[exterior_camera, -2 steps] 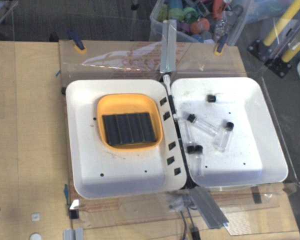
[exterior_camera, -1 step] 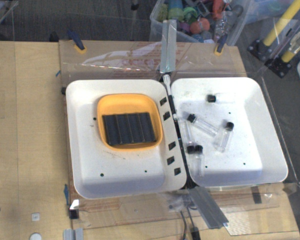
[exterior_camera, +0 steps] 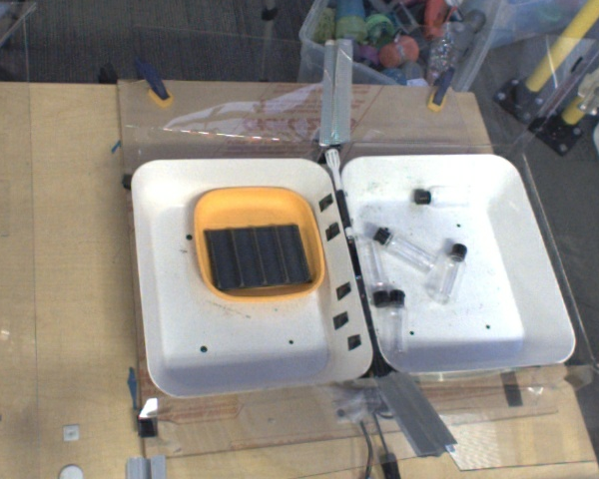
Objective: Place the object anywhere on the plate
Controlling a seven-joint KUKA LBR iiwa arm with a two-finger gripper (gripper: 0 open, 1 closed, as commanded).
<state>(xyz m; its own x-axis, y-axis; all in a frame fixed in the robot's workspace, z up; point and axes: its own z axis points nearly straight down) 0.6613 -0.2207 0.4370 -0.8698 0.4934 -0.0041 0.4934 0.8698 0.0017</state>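
The shallow white left bin (exterior_camera: 170, 347) holds an orange, rounded-square plastic plate (exterior_camera: 258, 208), and on the plate lies a dark grey ribbed rectangular block (exterior_camera: 258, 256), seated a little toward six o'clock of the plate's centre and flat within its rim. Judged against the task, this block looks like the object already set down on the plate, resting steadily because the raised lip hems it in.

The shallow white right bin (exterior_camera: 499, 327) carries several small clear plastic vials with black caps: one vial (exterior_camera: 400, 249) near the bin's centre, pointing toward ten o'clock; another (exterior_camera: 446, 269) just beside it at three o'clock; a third (exterior_camera: 390, 305) at seven o'clock, close to the divider between the bins. A loose black cap (exterior_camera: 422, 197) sits toward twelve o'clock. They lie scattered on their sides, as loose cylinders would come to rest after rolling.

As for the end effector, I cannot tell how far open it is or whether it has hold of anything. Beyond the wooden worktop (exterior_camera: 50, 267), at one o'clock, stands a clear plastic tub of coloured toys (exterior_camera: 399, 18).
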